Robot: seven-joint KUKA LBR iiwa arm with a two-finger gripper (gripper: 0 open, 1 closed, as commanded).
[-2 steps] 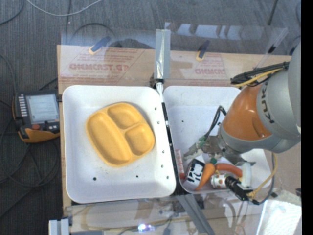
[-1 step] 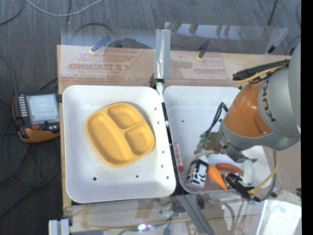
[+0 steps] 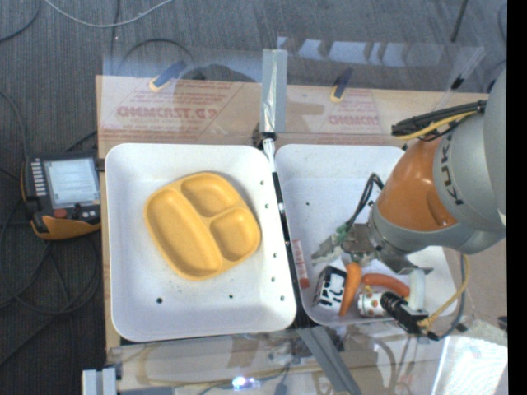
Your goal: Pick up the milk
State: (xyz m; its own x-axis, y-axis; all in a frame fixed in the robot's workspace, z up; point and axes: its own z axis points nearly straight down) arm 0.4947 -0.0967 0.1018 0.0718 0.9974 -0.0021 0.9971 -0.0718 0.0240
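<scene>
In the right bin (image 3: 300, 171), close to its near edge and toward the near-left corner, lies the milk (image 3: 332, 289), a small carton on its side. Just above it, a little toward the bin's middle, hangs the gripper (image 3: 350, 243), at the end of the grey and orange arm (image 3: 436, 196) that comes in across the bin's right side. From the gripper the milk lies slightly toward the near edge and a touch to the left, near but apart from it. The move therefore looks like a short drop with a small shift toward that near edge.

The carton's long axis seems to run from the near edge up toward the bin's middle, tilted a little. Whether the gripper is spread or pressed together cannot be told from this angle, and nothing can be seen pinched in it.

The milk is a white carton with bold black marks on its upward face. A carrot (image 3: 351, 287) lies right against its right side, almost parallel to it, and I judge it may get in the way of a clean grip. A yellow divided plate (image 3: 202, 223) sits in the middle of the left bin (image 3: 132, 303).
</scene>
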